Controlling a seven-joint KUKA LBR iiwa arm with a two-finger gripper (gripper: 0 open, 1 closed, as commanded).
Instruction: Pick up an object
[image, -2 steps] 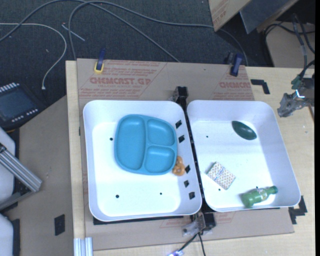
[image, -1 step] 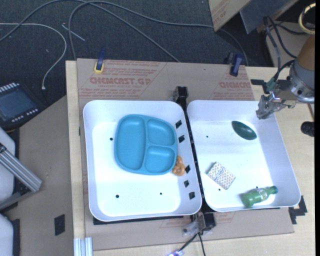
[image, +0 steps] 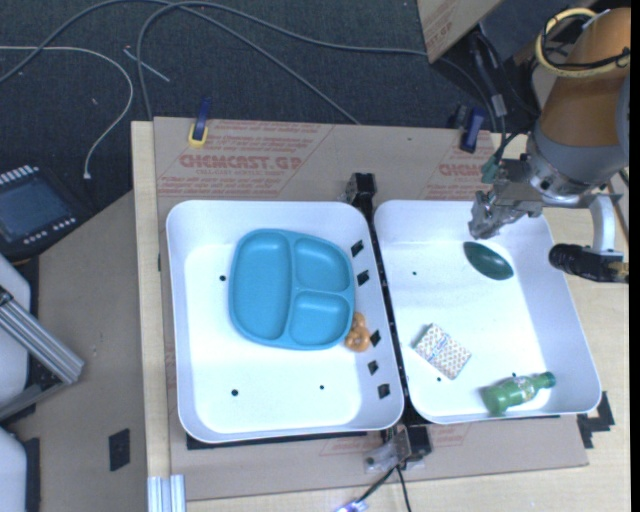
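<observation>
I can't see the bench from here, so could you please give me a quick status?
Gripper above right bin, far end. Dark green object just below it, not held. Patterned packet and green bottle lie apart.

You've got two white bins, left (image: 200, 390) and right (image: 570, 330), side by side on a printed cardboard sheet (image: 260, 160) held by blue clamps (image: 201, 122). Loose cables (image: 110, 60) run over the dark floor behind; a small screen device (image: 32, 208) sits far left.
</observation>
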